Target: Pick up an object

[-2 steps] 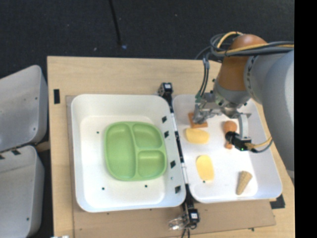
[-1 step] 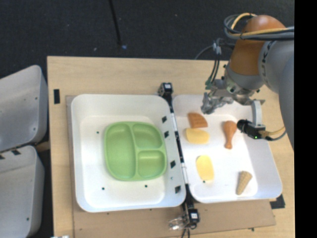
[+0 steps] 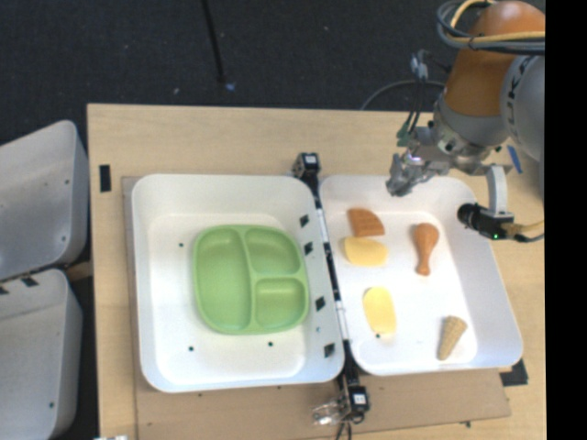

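Currently: gripper [image 3: 401, 185] hanging over far edge of right bin [image 3: 486, 273], near its far-left corner, nothing between it and the bin floor. Can't tell gripper state from this angle, tip just a dark blur. Arm [image 3: 481, 71] coming in from upper right, orange band up top, cables looped behind. Five items in right bin, all loose on the floor: brown wedge [image 3: 365, 221] closest to gripper, just below and left of it; yellow block [image 3: 365, 251] right under the wedge, nearly touching; drumstick [image 3: 425, 245] to the right of those, bone end pointing toward camera; second yellow piece [image 3: 380, 311] further down, apart from the rest; cone [image 3: 450, 336] near the near-right corner, tilted. Left bin [image 3: 156, 356] holding green tray [image 3: 249, 278], three compartments, sitting roughly centre, slightly rotated. Bins side by side on wooden bench [image 3: 229, 136], rims touching along the middle seam.
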Robot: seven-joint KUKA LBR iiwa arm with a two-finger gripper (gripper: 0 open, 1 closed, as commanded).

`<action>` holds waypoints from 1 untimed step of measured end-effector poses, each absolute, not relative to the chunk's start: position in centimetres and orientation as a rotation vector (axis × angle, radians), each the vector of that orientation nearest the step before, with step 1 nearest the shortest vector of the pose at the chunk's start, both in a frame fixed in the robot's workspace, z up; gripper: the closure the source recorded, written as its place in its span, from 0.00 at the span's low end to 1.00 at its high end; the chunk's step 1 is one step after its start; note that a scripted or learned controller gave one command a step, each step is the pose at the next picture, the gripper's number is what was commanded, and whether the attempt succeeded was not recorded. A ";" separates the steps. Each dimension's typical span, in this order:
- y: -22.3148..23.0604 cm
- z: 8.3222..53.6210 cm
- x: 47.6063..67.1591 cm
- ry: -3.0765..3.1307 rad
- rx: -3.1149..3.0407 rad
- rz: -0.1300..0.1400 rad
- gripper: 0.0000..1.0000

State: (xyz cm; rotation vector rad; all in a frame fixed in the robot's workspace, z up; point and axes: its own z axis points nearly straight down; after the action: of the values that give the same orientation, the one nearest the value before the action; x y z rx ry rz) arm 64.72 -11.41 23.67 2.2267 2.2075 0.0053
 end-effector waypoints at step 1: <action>-11.6 26.8 64.8 2.214 2.223 0.004 1.00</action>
State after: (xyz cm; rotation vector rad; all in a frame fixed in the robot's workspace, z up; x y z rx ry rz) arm 64.81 -11.56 26.83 2.2233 2.2138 0.0041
